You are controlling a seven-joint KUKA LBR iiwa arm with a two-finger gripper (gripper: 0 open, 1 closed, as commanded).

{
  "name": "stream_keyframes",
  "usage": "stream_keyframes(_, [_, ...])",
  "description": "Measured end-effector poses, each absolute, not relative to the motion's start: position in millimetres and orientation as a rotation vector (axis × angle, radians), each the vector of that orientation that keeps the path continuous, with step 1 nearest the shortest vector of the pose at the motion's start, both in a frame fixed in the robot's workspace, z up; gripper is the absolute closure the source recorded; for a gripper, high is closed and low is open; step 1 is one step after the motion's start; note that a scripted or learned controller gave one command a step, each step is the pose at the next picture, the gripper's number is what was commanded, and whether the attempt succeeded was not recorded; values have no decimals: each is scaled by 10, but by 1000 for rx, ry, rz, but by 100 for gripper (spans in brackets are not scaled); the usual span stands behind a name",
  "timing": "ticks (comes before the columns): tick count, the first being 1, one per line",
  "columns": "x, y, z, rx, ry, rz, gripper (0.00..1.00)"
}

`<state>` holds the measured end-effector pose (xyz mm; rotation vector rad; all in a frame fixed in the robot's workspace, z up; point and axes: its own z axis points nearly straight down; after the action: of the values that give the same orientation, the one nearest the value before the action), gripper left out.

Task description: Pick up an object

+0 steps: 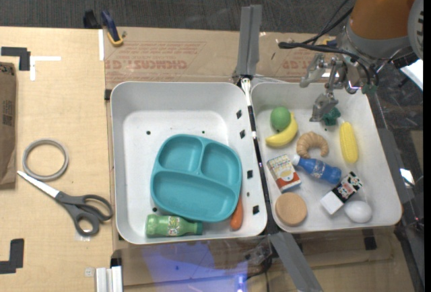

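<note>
Gripper (325, 111) sits over the far end of the right bin (381, 149), its metal fingers pointing down beside the upper end of the corn cob (348, 142). Whether they stand apart or closed cannot be told — tips merge with a small dark teal patch beneath them, too small to identify. Nothing is visibly held between them. The arm above is cut off by the upper right corner; cables cross it.

Right bin contents, all resting on the floor: green apple (280, 116) touching the banana (283, 134), croissant (312, 143), blue bottle (319, 169), small red-and-white carton (285, 172), round brown disc (291, 208), black-and-white carton (343, 192), white egg (358, 210).

Left bin (128, 149): teal divided plate (196, 178), green bottle (173, 225) lying at the near wall, carrot (236, 216) — partly hidden under the plate's edge.

On the bench to the left: scissors (71, 202) and tape roll (45, 159).
</note>
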<state>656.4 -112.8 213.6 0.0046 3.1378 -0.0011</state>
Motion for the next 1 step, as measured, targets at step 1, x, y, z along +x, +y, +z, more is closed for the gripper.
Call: stream_keyframes(1, [6042, -1162, 1106, -248, 3114, -6, 0])
